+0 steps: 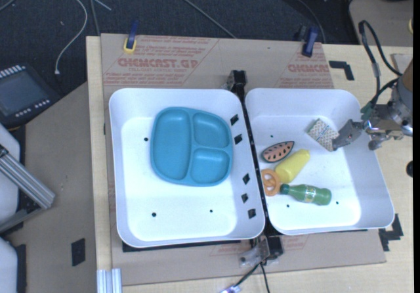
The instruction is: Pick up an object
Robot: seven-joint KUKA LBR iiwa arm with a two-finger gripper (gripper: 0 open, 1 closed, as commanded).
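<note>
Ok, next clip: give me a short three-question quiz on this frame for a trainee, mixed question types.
1. True or false: the blue divided plate lies in the same bin as the green bottle.
2. Multiple choice: which item lies nearest the gripper?
A. the yellow bottle
B. the patterned sponge
C. the orange pretzel
3. Fill in: the brown seeded slice lies in the ___ bin, near the divider between the bins.

Key
1. False. The plate is alone in the left bin; the green bottle is in the right bin.
2. B.
3. Right.
</note>
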